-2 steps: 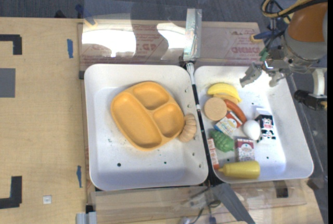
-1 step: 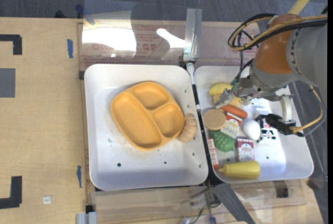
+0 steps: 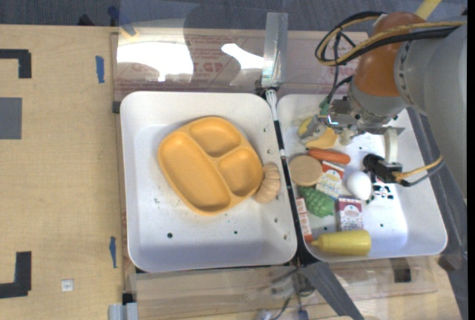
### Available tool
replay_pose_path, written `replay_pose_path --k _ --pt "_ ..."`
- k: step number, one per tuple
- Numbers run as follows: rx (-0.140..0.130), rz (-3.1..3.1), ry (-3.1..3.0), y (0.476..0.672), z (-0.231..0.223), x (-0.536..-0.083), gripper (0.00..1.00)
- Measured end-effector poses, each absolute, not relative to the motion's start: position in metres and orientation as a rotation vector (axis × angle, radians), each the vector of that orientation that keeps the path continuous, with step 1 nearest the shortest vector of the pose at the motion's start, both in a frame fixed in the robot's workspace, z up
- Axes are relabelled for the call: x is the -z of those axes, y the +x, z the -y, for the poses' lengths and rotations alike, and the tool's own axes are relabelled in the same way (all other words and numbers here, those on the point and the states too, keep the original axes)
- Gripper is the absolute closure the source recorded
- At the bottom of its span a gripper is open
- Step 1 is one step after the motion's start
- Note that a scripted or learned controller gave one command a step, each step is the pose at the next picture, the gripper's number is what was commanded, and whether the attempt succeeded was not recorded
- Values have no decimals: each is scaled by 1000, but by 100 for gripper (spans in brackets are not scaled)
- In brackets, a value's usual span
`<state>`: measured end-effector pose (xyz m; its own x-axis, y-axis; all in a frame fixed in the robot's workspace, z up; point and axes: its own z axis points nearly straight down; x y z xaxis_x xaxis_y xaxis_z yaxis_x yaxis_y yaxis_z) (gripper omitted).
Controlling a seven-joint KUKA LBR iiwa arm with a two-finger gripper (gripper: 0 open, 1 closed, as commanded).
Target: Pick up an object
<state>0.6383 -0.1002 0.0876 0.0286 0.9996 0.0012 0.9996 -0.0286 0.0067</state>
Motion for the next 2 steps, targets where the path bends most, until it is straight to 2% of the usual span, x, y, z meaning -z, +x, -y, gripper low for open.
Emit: replay_pose_path --k 1,2 --pt "-41 -2173 2228 649 100 -114 100" --pt "-7 -2179 2257 645 87 -188 100"
